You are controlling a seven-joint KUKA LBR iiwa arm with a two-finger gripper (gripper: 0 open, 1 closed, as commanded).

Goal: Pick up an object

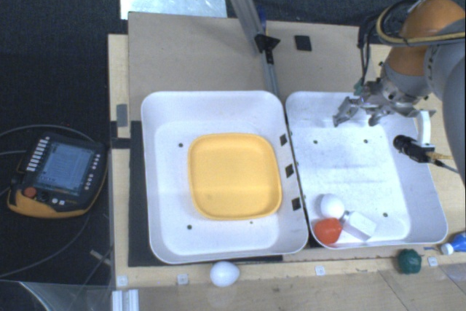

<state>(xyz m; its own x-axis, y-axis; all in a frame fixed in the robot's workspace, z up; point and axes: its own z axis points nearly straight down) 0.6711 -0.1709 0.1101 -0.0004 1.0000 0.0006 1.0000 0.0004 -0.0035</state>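
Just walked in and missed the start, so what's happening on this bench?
A grey robot arm reaches in from the right, with its pincer hanging open over the far end of the right bin, holding nothing. The things to pick lie at that bin's near edge: a white ball, an orange ball and a white block. A yellow plate sits in the left bin.

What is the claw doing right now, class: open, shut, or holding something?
Claw: open, holding nothing, above the far end of the right shallow white bin.
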